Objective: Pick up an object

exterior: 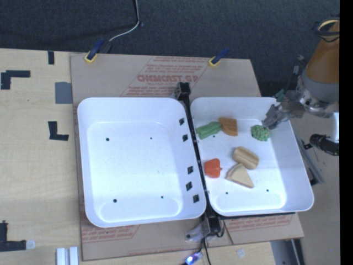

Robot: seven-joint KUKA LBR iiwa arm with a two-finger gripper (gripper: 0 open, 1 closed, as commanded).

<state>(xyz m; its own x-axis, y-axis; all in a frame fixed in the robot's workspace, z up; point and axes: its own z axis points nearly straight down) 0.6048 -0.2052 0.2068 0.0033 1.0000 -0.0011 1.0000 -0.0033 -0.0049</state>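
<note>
The approach step is judged to be in hand; the gripper [271, 118] is poised just above and beside the green broccoli-like piece [260, 132] in the right bin [298, 197]; whether anything is held cannot be told; a descent onto it is called for next.

Arm [322, 65] cut off at right edge; gripper [272, 117] fingertips too blurred/small to read
</note>
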